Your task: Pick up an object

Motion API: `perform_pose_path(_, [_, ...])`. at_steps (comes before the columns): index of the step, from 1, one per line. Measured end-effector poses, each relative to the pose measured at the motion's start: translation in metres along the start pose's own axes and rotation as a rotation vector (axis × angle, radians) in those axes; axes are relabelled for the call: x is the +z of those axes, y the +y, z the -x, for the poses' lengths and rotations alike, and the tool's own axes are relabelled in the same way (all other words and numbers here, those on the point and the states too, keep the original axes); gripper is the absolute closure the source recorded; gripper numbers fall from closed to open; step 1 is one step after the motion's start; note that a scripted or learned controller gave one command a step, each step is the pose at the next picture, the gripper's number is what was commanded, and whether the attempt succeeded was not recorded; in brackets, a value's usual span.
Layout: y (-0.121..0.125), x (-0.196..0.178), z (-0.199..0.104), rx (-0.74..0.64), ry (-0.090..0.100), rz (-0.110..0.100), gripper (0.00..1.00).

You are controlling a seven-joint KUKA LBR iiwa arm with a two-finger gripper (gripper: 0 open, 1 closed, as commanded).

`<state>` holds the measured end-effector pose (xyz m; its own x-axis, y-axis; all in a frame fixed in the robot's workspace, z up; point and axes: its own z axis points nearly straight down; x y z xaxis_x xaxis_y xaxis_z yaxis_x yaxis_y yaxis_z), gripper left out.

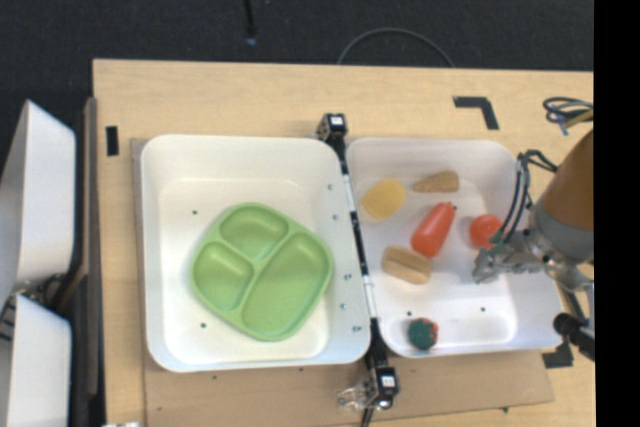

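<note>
The right bin (500,330) holds several small items. There is a yellow lump (383,198), a tan piece (436,182), an orange-red carrot-like piece (432,229), a small red ball (483,230), a tan bread-like block (407,265) and a green-and-red ball (423,334). My gripper (493,264) hangs low over the right half of this bin. It is just below the red ball and right of the tan block. Nothing shows between its tips.
The left bin (165,335) holds a green divided plate (262,271). Clamps (332,126) (376,385) sit at the two ends of the seam between the bins. Cables (520,200) trail along the arm at the right.
</note>
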<state>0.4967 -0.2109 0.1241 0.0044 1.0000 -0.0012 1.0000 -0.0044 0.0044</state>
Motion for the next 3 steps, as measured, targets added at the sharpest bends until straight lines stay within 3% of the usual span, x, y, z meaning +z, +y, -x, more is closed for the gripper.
perform_pose_path(3, [0.001,-0.169,0.014,-0.009,-0.002,0.004,1.0])
